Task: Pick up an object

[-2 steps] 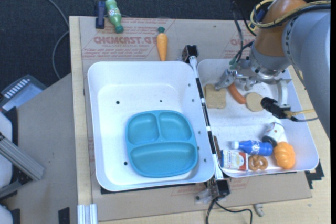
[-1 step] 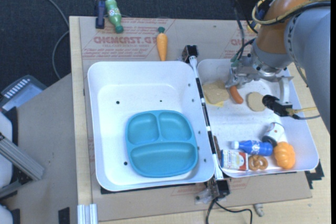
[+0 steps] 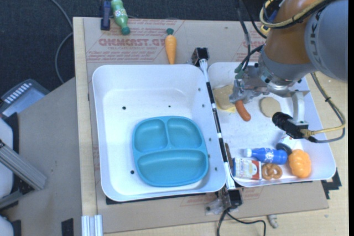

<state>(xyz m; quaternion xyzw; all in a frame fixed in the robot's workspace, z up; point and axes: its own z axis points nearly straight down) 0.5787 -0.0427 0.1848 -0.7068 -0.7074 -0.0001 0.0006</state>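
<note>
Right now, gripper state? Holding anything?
Gripper: down in the right bin over the toy hot dog; grasp cannot be told.

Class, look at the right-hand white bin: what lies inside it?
Inside the right bin: a hot dog, blue bottle, small carton, pretzel and orange fruit. The arm covers the far part.

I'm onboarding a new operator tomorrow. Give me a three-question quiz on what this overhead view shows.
1. True or false: the blue divided plate lies in the left bin.
2. Which toy lies just below the gripper? A) hot dog B) carrot C) green bottle
3. Fill in: the toy carrot lies on the ____ behind the bins.

Key: 1 true. 2 A, the hot dog. 3 cardboard.
</note>
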